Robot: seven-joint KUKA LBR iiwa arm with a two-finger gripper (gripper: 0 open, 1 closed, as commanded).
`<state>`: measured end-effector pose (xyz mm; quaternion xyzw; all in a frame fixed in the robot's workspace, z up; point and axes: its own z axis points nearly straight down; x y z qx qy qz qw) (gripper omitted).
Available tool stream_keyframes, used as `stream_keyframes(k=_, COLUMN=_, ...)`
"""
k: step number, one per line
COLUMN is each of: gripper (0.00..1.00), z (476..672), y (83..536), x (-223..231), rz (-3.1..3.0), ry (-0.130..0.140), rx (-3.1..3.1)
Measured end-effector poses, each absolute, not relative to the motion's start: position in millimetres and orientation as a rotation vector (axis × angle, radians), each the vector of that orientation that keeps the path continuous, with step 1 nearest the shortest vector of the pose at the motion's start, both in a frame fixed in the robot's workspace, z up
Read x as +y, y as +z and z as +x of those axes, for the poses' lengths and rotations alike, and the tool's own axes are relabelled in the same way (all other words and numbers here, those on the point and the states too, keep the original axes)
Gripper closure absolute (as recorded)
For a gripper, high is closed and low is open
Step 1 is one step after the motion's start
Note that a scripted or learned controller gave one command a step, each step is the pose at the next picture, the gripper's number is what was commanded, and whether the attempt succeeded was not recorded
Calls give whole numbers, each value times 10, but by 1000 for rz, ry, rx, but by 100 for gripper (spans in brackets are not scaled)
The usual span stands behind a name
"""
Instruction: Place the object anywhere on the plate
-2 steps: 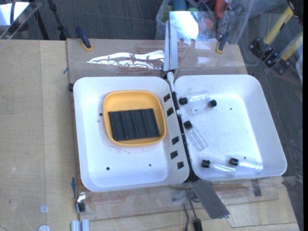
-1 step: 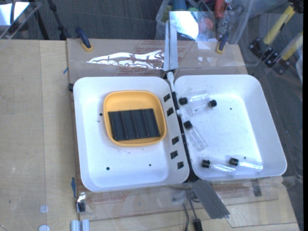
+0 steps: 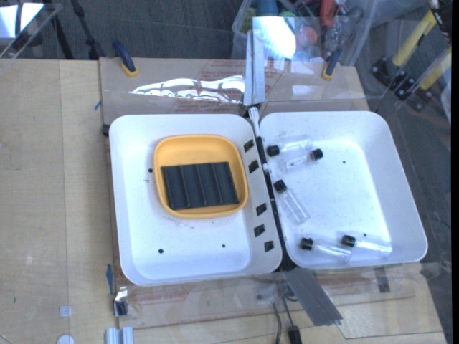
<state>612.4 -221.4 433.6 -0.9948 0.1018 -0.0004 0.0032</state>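
1. The left white bin (image 3: 136, 256) holds a yellow plate (image 3: 166, 156), rounded-square, near the bin's middle.
2. A black ribbed block (image 3: 199, 185) lies flat on that plate, wholly inside its rim.
3. The right white bin (image 3: 387, 192), touching the left one, holds several clear vials with black caps: two (image 3: 295, 153) near its back-left corner, one (image 3: 288, 201) along its left wall, two (image 3: 344, 246) by its front wall.
4. I cannot tell whether my gripper is clenched or released.

A robotics lab or workshop was suggested by a wooden bench (image 3: 43, 192) fitted with two white bins (image 3: 136, 264), a clear crate (image 3: 358, 13) seemingly of jumbled parts, and tripod legs (image 3: 79, 13) behind.
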Motion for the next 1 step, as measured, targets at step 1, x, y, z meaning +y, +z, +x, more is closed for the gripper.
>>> stream_keyframes(k=1, gripper=100, z=6676, y=4333, x=-2209, rz=-3120, ry=-1, rx=310)
